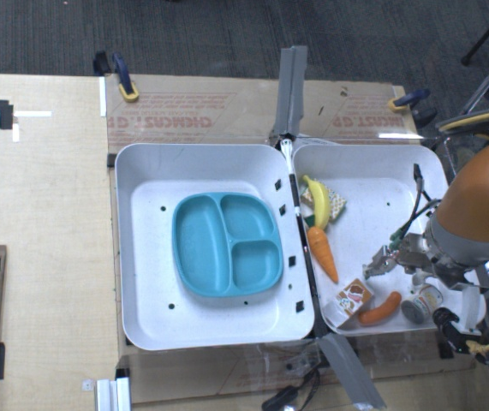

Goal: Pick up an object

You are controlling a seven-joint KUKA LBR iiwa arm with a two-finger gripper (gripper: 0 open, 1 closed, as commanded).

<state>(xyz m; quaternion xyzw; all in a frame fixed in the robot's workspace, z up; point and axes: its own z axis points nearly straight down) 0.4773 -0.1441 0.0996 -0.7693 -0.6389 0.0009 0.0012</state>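
Left bin (133,255) holds a blue divided tray (227,244) flat at its centre, well apart from the pickable stuff. Right bin (372,165) has a banana (317,199) and carrot (322,252) against its left wall, a small carton (353,297), sausage (380,308) and can (421,302) near its front edge. End effector (385,260) sits low over the right bin's front-right part, above the carton and sausage, likely lining up a pick; can't tell its finger state, nothing visibly held.

I see my grey arm (462,238) with its broad rounded orange band (482,187), a thin black cable (416,204) trailing off it, and bare silver metal gripper (387,260) hardware.
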